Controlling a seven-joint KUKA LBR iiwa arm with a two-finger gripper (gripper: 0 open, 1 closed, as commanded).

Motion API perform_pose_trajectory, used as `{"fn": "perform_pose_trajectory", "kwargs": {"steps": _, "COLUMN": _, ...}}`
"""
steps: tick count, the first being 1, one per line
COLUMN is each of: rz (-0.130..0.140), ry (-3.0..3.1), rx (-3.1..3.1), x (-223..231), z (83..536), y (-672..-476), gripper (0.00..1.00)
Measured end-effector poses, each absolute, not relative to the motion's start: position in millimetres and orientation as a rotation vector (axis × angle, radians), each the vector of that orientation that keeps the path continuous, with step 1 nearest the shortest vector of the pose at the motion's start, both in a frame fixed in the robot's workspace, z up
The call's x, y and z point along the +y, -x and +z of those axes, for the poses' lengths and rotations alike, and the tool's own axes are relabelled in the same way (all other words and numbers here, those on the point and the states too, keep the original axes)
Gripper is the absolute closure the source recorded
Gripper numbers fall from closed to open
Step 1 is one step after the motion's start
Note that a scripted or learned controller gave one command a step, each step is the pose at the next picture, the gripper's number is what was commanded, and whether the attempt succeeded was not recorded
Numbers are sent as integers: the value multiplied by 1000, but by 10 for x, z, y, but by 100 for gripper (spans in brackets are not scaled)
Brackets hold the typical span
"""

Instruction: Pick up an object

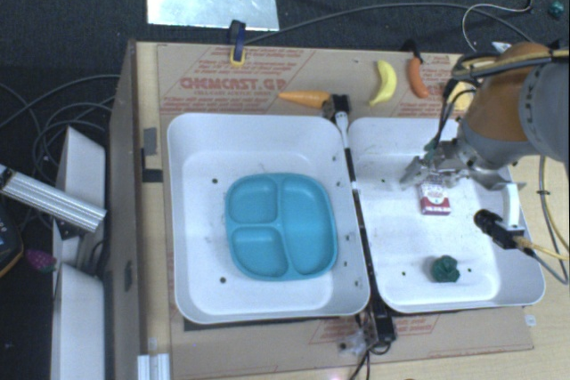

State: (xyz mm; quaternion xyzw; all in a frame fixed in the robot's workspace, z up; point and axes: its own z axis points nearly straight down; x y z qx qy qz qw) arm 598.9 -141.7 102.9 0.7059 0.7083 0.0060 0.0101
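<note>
Green broccoli-like toy (pixel 444 269) lies at 6 o'clock in the right bin (pixel 392 280). Gripper (pixel 434 174) sits over a red-and-white packet (pixel 435 198) at centre; jaw state cannot be determined. Left bin (pixel 191 191) holds a blue divided plate (pixel 280 224).

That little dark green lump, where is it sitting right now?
The dark green lump lies in the right-hand white bin, near its front edge, below the small red and white box under the claw.

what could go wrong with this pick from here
The pincer sits right over the small red and white box, which lies flat on the right bin floor, so the tips may slide off it or just push it. The dark green object nearby could get bumped if the box skids.
</note>
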Motion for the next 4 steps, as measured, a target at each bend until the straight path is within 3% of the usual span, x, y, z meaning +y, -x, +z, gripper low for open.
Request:
{"fn": "perform_pose_trajectory", "kwargs": {"steps": 1, "rz": 2, "ry": -2214, "rx": 2223, "x": -1800, "z": 1059, "y": -6617, "gripper": 0}}
{"fn": "perform_pose_trajectory", "kwargs": {"steps": 2, "rz": 1, "ry": -2219, "rx": 2222, "x": -1673, "z": 1028, "y": -6045, "gripper": 0}}
{"fn": "perform_pose_trajectory", "kwargs": {"steps": 4, "rz": 1, "ry": -2221, "rx": 2222, "x": -1458, "z": 841, "y": -5792, "gripper": 0}}
